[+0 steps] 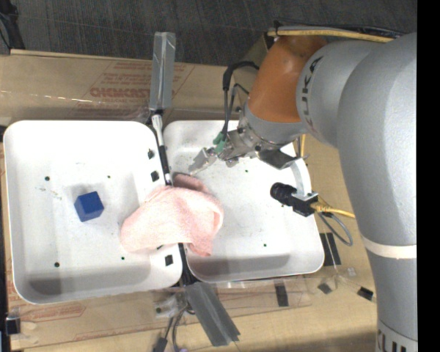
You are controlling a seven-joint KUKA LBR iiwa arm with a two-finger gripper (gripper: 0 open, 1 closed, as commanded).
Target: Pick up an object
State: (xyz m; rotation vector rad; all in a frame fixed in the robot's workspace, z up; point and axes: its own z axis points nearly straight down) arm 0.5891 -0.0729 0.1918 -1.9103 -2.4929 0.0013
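A pink cloth (174,222) lies crumpled over the divider between the two bins, part in the left bin (29,160) and part in the right bin (279,248). A small blue cube (89,205) sits on the floor of the left bin. My gripper (196,164) reaches into the right bin from the right, its tip pointing down-left near the bin's upper left corner. It sits just above the cloth's upper edge, close to the divider. Nothing shows in its grasp.
The grey arm with its orange band (282,79) covers the upper right of the right bin. A black fitting with a yellow cable (293,198) hangs over that bin's right side. A grey post (161,72) stands behind the divider. Cardboard (73,86) lies under the bins.
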